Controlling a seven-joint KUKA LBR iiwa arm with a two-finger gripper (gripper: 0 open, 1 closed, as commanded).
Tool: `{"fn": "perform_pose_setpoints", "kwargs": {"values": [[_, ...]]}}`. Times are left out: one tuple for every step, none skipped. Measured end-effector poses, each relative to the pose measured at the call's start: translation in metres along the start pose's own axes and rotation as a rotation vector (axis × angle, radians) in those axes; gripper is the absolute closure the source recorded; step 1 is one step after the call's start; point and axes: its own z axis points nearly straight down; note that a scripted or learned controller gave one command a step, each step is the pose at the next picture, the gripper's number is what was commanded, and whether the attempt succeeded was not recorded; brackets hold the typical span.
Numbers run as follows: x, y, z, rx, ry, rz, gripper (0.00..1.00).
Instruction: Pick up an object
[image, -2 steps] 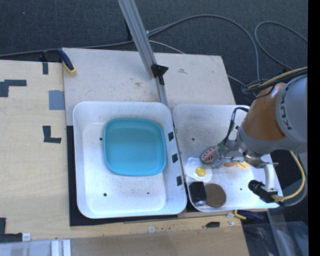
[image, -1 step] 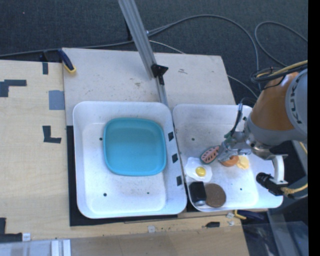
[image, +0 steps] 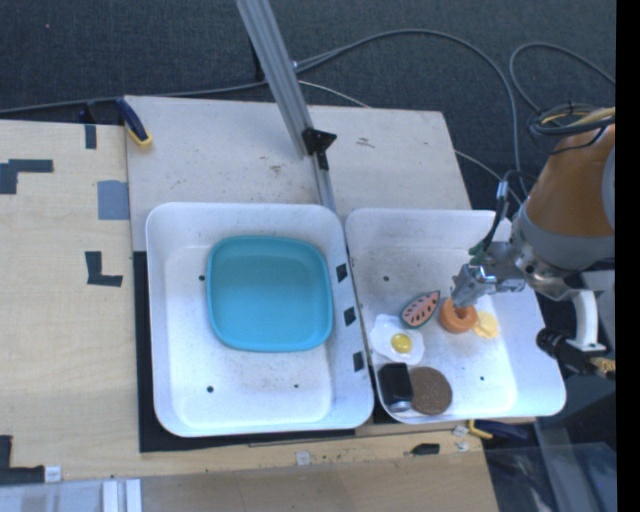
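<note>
1. The arm reaches in from three o'clock, and its gripper hangs low over the right bin, just above an orange ring-shaped toy. Whether the jaws are wide, narrow or closed on something I cannot tell; the wrist body hides them from above.

2. As far as I can judge, nothing is lifted yet. The orange toy looks to rest on the bin floor, so the grasp itself and the lift are both left to do.

3. Likely targets sit close together in the right bin:
   - the orange toy, directly under the gripper;
   - a small yellow piece touching it at three o'clock;
   - a watermelon slice just beside it at nine o'clock;
   - a fried egg, a black block and a brown round disc toward seven o'clock, near the bin's lower rim.

4. Open room: the upper half of the right bin, toward twelve o'clock, is bare floor, which leaves space to rise and swing. The cluster around the orange toy is tight, so neighbours could be nudged on closing.

5. The left bin holds a blue square plate, well apart from the gripper. A slanted metal bar crosses the tabletop at twelve o'clock, away from the working area.
</note>
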Motion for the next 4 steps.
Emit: {"fn": "perform_pose_setpoints", "kwargs": {"values": [[0.000,0.001,-0.052,0.000,0.000,0.000,1.00],[0.042,0.012,-0.037,0.005,0.001,-0.003,1.00],[0.094,0.022,-0.019,0.005,0.001,-0.003,1.00],[0.142,0.036,-0.005,0.005,0.000,-0.003,1.00]]}}
